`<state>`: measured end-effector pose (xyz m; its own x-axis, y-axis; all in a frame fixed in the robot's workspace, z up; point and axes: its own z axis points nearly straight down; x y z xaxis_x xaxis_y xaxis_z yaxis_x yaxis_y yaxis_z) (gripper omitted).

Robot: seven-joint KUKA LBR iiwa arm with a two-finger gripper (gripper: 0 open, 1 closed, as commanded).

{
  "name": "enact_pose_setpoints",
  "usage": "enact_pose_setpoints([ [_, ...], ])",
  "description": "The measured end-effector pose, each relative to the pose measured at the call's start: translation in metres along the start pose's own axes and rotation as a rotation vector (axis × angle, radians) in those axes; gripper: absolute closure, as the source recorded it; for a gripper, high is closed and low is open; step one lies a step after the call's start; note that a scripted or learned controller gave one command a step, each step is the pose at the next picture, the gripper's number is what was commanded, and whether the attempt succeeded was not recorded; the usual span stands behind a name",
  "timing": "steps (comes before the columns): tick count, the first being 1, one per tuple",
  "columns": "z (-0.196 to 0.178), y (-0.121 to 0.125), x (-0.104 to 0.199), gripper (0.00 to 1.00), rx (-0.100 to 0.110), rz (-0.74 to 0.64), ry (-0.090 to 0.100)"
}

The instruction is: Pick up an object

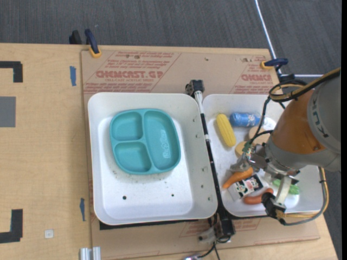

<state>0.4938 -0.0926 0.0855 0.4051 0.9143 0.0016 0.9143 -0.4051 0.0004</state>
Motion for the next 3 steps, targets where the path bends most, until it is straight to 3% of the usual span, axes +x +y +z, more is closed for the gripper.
enact_pose_setpoints([
  [1,-0.011,0.002,0.0,1.0,-0.006,0.001,0.001],
  [2,-0.099,-0.027,0.026,1.0,0.001,0.216,-0.001],
  [3,-0.099,-0.027,0.026,0.0,0.002,0.216,-0.002],
])
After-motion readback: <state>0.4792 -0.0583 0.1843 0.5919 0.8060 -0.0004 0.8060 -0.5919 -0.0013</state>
